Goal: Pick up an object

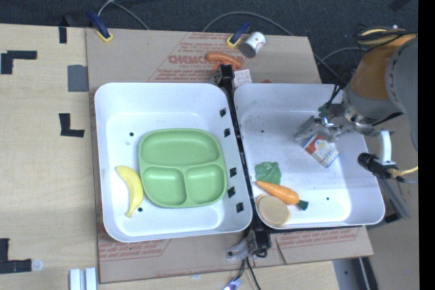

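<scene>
My gripper (325, 127) hangs low in the right bin (353, 210), near its upper right part. Just below it in the picture lies a small white packet with red and blue print (321, 149), touching or nearly touching the gripper's tip. Nearer the bin's front left, an orange carrot (279, 192) lies beside a green leafy piece (268, 172) and a round tan disc (274, 211). The left bin (115, 105) holds a green divided plate (182, 167) and a yellow banana (131, 189).
The grey arm with its orange band (377, 71) comes in over the right bin's right rim. Clips, a small metal cylinder (253, 43) and cables lie on the cardboard behind the bins.
</scene>
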`<state>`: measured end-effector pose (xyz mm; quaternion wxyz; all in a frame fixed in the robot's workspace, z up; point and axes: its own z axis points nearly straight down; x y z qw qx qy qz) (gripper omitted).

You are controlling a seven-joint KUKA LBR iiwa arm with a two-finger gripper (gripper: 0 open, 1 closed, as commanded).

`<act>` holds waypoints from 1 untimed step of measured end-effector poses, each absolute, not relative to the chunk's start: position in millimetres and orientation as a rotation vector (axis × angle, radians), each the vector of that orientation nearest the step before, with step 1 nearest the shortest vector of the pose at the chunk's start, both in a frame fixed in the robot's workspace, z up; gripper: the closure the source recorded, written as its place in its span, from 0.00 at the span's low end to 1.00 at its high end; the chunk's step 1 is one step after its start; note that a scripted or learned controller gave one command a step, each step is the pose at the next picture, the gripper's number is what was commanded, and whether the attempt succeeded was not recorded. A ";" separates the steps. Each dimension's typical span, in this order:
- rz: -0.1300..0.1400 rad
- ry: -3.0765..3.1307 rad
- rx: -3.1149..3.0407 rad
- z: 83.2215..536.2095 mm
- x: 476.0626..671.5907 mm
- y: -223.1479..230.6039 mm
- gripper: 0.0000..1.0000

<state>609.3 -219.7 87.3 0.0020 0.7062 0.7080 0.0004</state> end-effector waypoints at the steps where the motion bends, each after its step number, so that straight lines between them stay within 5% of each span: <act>1: 0.001 2.220 2.211 97.6 610.0 -220.3 1.00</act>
